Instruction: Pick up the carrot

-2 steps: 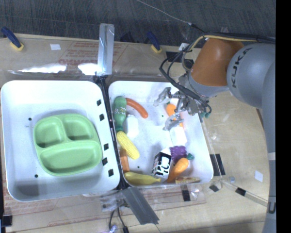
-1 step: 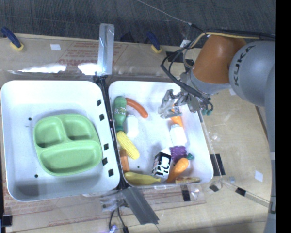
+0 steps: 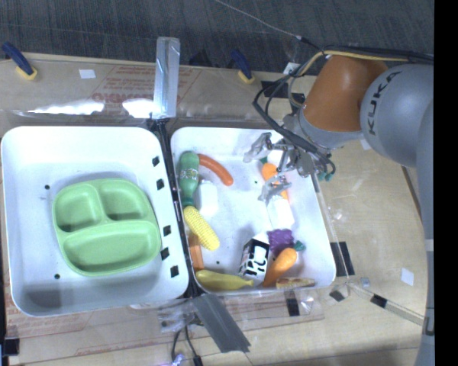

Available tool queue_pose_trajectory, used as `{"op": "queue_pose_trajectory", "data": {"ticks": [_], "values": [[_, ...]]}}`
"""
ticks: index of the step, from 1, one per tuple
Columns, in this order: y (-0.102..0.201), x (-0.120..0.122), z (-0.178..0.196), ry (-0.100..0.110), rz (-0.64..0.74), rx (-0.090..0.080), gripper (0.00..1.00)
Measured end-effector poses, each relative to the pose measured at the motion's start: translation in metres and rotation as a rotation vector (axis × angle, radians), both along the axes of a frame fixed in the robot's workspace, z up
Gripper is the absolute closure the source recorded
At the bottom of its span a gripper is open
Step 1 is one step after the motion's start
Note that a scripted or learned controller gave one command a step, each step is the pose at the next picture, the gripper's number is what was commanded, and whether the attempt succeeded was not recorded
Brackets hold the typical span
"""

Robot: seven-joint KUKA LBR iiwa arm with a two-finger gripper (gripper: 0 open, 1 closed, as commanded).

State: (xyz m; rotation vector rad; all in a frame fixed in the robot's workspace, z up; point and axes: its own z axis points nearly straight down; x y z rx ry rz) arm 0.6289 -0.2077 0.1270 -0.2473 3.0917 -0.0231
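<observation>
Nearest the camera, a banana (image 3: 223,280) lies along the right bin's (image 3: 324,227) front wall. Pincer (image 3: 276,175) straddles an orange carrot (image 3: 271,171), fingers spread, unclenched. Advise centring, descending squarely, then closing before lifting.

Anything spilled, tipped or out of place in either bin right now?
Nothing stands out. The green divided plastic plate lies flat in the left white bin. The toy food sits inside the right white bin, crowded along its left and lower sides. The claw hovers over a small orange piece.
</observation>
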Motion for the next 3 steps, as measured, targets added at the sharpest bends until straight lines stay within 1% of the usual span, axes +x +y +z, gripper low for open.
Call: {"op": "queue_pose_trajectory", "data": {"ticks": [1,2,3], "values": [[-0.002,0.011,-0.036,0.041,0.028,0.011,0.0],[-0.002,0.014,-0.022,0.032,0.031,0.008,1.0],[-0.002,0.014,-0.023,0.032,0.031,0.009,0.0]]}}
